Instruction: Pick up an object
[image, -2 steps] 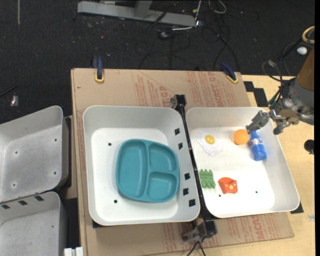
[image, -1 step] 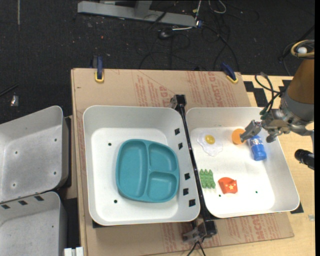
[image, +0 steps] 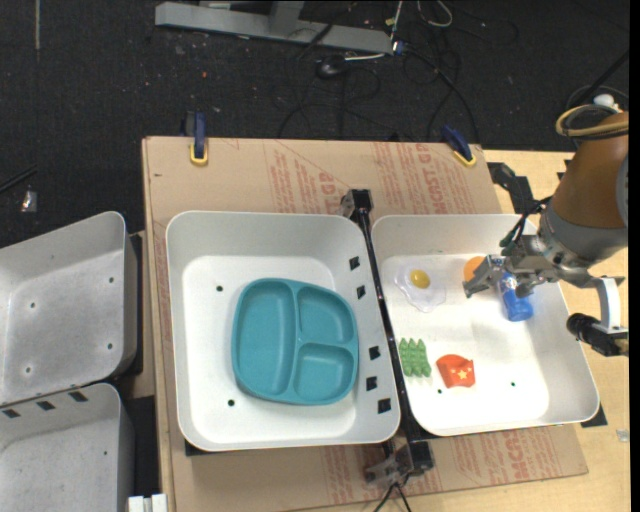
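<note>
Where the grey arm (image: 590, 200) reaches in from the right, its tool (image: 508, 272) is seen low over the upper right part of the right-hand white bin (image: 560, 400). A blue object (image: 517, 303) lies directly under the tool, at or touching its dark fingers, but whether it is clamped between them cannot be told, and how far the tool is spread cannot be made out either. An orange object (image: 473, 268) is seen just left of the tool, partly hidden by it. Farther left in the same bin, a toy fried egg (image: 421, 283) with a yellow yolk is laid flat near the inner wall. A small green studded piece (image: 414, 357) is placed lower down by that wall, and a red piece (image: 457, 371) is set just beside it to the right, apart from it.

A teal divided plate (image: 295, 340) with three compartments is held in the left-hand bin (image: 200, 300), roughly at its middle. Both bins are set side by side on a sheet of cardboard (image: 270, 170), which is fixed at its far edge by two clamps (image: 198, 140). Two further white trays (image: 60, 300) are seen at the left, off the cardboard.
</note>
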